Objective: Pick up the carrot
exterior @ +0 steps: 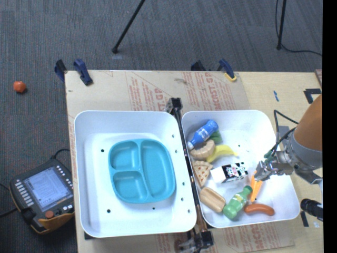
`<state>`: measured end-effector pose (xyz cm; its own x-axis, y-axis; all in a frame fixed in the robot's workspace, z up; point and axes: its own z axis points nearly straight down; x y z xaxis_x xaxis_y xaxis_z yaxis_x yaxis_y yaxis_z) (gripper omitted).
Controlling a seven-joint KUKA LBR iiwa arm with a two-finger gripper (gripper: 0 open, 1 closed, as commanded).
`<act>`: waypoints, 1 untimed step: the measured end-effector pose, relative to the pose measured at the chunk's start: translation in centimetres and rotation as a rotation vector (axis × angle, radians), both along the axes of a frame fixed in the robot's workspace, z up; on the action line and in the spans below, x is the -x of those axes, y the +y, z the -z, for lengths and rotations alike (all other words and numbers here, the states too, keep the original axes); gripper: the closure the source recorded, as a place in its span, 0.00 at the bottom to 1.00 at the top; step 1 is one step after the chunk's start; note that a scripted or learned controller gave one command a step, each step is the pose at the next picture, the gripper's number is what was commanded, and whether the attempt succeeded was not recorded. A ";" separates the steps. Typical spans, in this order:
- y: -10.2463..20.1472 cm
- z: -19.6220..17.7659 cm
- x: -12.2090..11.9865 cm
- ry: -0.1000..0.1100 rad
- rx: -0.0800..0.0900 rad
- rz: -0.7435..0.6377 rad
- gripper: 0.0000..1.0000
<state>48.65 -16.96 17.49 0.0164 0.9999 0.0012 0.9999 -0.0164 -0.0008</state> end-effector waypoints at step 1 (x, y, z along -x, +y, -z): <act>0.0 0.0 0.0 0.000 0.000 0.000 0.00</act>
